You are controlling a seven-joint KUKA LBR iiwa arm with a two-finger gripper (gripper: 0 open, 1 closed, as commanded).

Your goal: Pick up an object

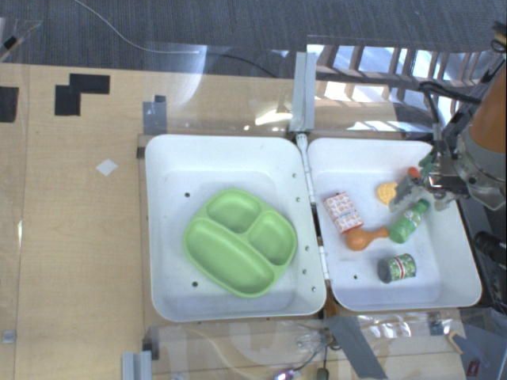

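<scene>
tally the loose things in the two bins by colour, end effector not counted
green: 3, the divided plate, the bottle and the small can
orange: 1, the pear-shaped toy
yellow: 1, the round piece
red and white: 1, the patterned box
total: 6

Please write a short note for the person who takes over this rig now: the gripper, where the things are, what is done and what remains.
Gripper: low over the right bin, near its right side, just above the green bottle. It is not clear if it grips anything.
Right bin: green bottle, yellow piece beside the gripper, red-patterned white box near the divider, orange pear-shaped toy, small can lying toward the front.
Left bin: green divided plate.
Done: nothing visibly lifted.
Left: grasp one object, probably the green bottle, and lift it.
</scene>
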